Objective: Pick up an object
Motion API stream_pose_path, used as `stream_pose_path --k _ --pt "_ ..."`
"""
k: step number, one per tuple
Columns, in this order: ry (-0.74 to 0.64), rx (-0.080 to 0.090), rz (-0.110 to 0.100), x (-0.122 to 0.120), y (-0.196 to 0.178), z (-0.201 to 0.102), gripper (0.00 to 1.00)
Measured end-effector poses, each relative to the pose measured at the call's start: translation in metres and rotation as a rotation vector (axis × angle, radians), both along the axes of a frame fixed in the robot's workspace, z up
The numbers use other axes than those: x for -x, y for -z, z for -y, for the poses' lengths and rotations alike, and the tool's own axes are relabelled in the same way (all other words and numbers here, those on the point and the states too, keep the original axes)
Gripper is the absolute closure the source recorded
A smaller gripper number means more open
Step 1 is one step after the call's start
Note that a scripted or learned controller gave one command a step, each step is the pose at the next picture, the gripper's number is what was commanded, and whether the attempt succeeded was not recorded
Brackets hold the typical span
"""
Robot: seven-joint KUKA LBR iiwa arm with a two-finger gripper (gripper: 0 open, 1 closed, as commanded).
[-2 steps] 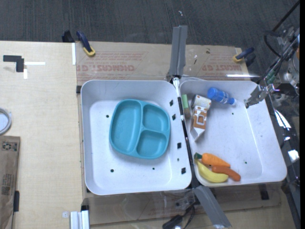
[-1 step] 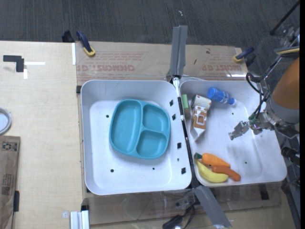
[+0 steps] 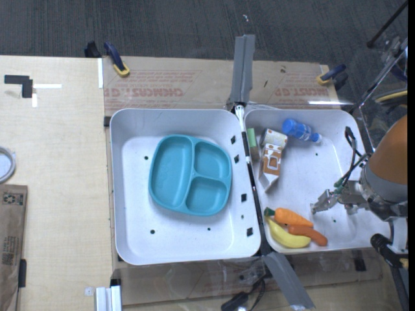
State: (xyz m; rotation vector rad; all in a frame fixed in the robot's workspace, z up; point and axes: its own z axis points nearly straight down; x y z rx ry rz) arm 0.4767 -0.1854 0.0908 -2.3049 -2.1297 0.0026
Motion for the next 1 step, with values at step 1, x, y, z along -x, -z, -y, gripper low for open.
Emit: stream_pose_path --k 1 --pt "0.029 0.001 0.001 -0.0005 0.0 -0.052 0.0"
